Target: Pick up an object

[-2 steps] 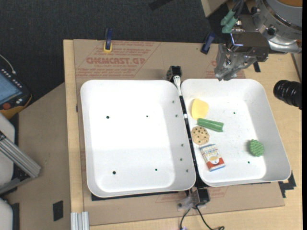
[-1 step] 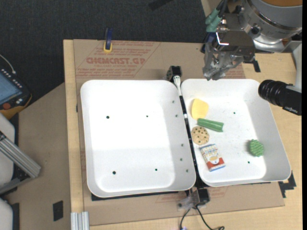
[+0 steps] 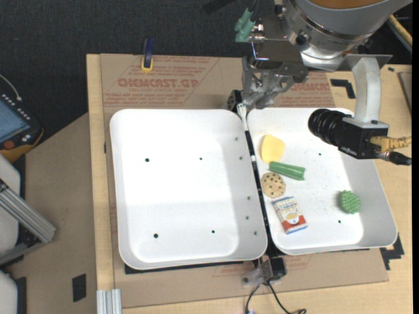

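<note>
In the right bin lie a yellow wedge, a green stick, a round cookie, a small red and white carton and a bumpy green ball. My gripper hangs at the far edge of the bins, over the seam between them, up and left of the yellow wedge. Nothing shows between its fingers.
The left bin sits beside the right one on a cardboard sheet. A black camera on a white bracket overhangs the right bin's far right part. A yellow and blue clamp stands at the back left.
</note>
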